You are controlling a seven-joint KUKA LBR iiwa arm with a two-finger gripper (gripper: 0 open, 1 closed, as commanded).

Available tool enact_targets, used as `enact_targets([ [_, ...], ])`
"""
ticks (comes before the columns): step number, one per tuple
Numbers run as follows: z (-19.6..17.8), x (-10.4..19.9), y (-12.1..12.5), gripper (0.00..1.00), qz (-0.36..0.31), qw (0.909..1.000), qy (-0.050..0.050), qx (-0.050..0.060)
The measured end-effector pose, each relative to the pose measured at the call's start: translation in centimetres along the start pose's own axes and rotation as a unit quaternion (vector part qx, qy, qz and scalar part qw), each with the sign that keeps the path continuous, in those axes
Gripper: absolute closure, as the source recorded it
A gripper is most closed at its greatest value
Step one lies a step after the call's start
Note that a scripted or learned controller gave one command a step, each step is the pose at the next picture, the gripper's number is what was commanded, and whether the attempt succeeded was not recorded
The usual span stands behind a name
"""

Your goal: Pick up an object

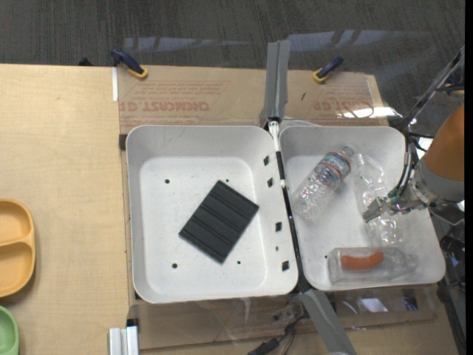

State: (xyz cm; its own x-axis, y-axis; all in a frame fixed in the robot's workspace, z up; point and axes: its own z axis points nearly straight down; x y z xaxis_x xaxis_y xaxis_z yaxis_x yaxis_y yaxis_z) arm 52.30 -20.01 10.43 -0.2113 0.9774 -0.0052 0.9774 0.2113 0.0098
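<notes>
In the right bin lie a crushed clear water bottle with a blue label, some crumpled clear plastic, and a clear case with an orange-red piece inside near the front wall. A black ribbed flat block lies slantwise in the left bin. The grey arm with its orange band comes in from the right. My gripper hangs low over the right side of the right bin, right at the crumpled plastic, whose lower part lies just below it.
A metal divider with black clips separates the two bins. Brown cardboard with two clamps lies behind them. An orange tray sits at the wooden bench's left edge, with a green dish below it.
</notes>
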Motion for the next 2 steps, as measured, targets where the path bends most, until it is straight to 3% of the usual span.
enact_targets([
  [1, -7.9, 4.1, 5.8, 1.0, -0.085, 0.9963, 0.002, 0.004],
  [2, -10.2, 2.7, 9.6, 1.0, -0.101, 0.9948, 0.003, 0.006],
])
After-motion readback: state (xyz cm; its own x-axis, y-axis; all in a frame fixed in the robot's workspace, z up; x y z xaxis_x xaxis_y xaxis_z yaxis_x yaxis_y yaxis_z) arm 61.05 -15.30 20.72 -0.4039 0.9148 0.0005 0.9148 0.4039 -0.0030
